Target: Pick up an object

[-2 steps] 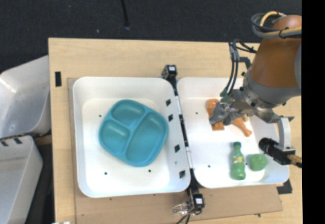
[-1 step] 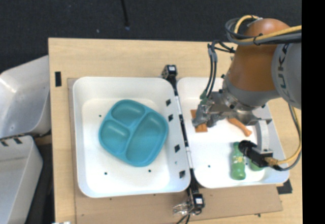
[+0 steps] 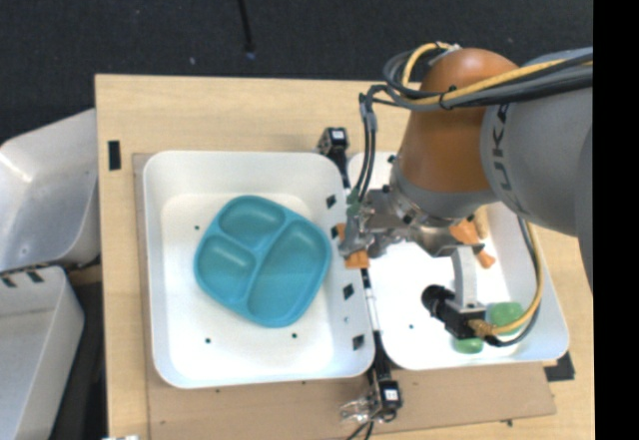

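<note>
A blue divided plate lies in the left bin. My gripper hangs low over the left edge of the right bin, close to the wall between the two bins. A small orange thing sits right at the gripper; whether it is held is hidden. Further orange pieces lie under the arm at the right bin's far side. Green objects rest near the right bin's front right corner.
The arm's orange band and grey body cover most of the right bin's back half. Wooden bench top runs around both bins. A white unit stands off the bench to the left.
</note>
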Controlling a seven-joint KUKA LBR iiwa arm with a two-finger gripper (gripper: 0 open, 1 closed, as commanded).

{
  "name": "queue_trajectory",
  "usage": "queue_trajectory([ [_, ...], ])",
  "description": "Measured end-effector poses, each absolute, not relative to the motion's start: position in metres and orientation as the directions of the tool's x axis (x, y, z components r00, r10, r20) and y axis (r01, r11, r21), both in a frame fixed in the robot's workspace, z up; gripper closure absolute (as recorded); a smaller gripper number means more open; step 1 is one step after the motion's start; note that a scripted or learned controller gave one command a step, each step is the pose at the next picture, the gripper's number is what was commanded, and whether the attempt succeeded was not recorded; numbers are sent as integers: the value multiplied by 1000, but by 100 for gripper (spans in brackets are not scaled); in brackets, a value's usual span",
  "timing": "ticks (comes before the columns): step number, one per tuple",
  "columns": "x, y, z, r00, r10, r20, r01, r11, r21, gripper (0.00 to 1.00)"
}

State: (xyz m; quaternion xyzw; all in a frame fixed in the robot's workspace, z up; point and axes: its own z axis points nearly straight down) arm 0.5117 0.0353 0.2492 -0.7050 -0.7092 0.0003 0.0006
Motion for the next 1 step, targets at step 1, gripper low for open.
queue_trajectory([
  [1, 513, 83, 255, -7, 1000, 1, 1000, 7, 1, 100],
])
